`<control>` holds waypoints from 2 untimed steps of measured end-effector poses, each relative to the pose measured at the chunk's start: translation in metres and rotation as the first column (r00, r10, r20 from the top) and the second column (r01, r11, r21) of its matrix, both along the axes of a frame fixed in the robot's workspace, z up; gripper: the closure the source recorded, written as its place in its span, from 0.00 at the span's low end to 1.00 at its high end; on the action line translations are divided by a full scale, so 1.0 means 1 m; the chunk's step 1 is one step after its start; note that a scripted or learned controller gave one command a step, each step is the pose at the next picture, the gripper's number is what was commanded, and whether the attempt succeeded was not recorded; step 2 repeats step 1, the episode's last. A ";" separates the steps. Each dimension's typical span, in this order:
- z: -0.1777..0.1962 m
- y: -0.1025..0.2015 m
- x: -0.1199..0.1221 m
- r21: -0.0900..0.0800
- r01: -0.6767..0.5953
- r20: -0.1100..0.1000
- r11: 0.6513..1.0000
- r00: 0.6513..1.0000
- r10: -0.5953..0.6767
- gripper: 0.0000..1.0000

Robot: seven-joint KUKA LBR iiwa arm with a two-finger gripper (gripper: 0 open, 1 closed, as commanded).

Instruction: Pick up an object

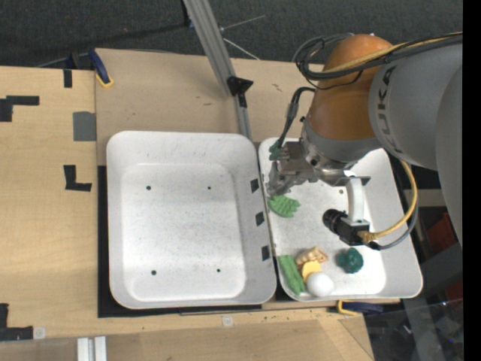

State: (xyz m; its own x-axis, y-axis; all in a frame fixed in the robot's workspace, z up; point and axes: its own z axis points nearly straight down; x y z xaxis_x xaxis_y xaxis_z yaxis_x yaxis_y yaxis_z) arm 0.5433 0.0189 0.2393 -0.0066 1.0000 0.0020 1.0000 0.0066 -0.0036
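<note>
We see the arm [391, 89] reaching in over the right bin [398, 277], gripper [281, 189] down near that bin's left wall. Fingers sit just above a light green toy [285, 205]; can't tell if they're apart or together, or touching it. Near the bin's front edge: a green strip [291, 272], a yellow piece [311, 260], a white ball [319, 283] clustered together, and a dark teal lump [349, 260] just right of them. Left bin [180, 145] alongside on the surface [45, 224].
</note>
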 end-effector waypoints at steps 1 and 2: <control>0.002 0.055 -0.027 0.000 -0.001 -0.001 1.000 1.000 0.001 1.00; 0.002 0.055 -0.027 0.000 -0.001 -0.001 1.000 1.000 0.001 1.00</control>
